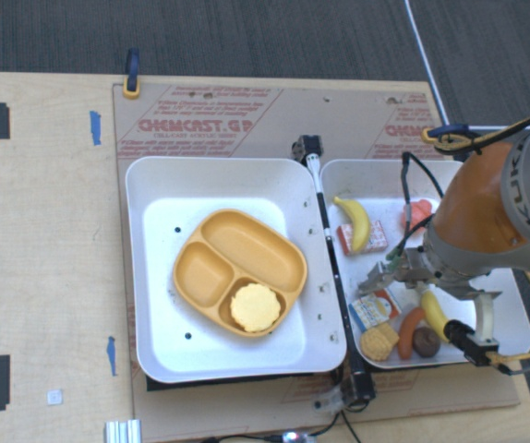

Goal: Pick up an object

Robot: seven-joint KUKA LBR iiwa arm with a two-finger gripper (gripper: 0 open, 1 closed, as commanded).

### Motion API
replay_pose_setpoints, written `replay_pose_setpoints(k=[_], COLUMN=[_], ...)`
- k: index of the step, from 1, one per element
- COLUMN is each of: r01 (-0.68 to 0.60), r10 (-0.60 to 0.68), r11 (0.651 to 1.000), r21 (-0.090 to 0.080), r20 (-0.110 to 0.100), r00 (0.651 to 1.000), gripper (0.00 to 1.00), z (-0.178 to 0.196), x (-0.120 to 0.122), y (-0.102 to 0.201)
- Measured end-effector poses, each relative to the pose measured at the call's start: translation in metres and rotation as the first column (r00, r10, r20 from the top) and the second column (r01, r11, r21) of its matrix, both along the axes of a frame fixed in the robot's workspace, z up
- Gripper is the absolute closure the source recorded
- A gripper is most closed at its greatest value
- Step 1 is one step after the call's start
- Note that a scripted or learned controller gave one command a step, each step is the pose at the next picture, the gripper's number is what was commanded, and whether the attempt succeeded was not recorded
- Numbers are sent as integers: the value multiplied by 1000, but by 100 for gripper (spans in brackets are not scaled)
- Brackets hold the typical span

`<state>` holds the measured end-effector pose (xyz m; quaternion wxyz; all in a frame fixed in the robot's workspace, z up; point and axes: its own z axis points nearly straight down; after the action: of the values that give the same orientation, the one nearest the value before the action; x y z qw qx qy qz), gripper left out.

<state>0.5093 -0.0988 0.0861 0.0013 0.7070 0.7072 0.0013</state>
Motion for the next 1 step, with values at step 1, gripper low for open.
replay_pose_setpoints(k=[1], r01=[1], r10=[-1], r11=[1000], r21=[-2], r20=[6], r00=[1000], gripper=[100], z=[11], x=[2], y=[0])
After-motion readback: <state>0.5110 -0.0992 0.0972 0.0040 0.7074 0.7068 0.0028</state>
